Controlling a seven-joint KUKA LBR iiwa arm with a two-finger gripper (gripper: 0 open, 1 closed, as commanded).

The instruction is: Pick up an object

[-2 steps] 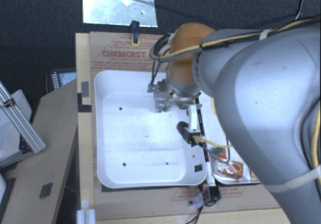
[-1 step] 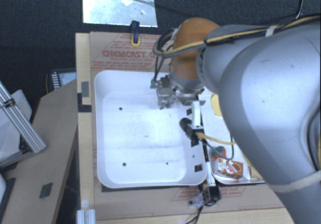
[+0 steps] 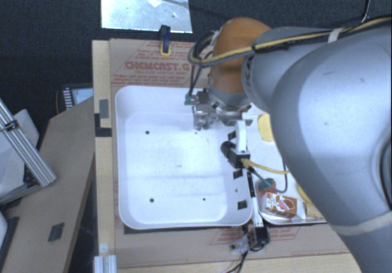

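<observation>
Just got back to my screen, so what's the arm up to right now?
The arm reaches in from the right, its tool low over the far right part of the left bin. Nothing shows between its tips, so no pick yet. The objects lie in the right bin, mostly hidden by the arm: a yellow piece and an orange-and-white packet.

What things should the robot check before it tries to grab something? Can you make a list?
1. Is the tool over a bin? Ok: it hangs above the far edge of the left bin.
2. Is something to grab beneath the tool? Not ok: bare white floor there.
3. Are there things to grab elsewhere? Ok: a yellow object and an orange-and-white packet lie in the right bin.
4. Are those things easy to see? Not ok: the grey arm covers most of that bin.
5. Is the tool holding anything? Cannot tell.
</observation>
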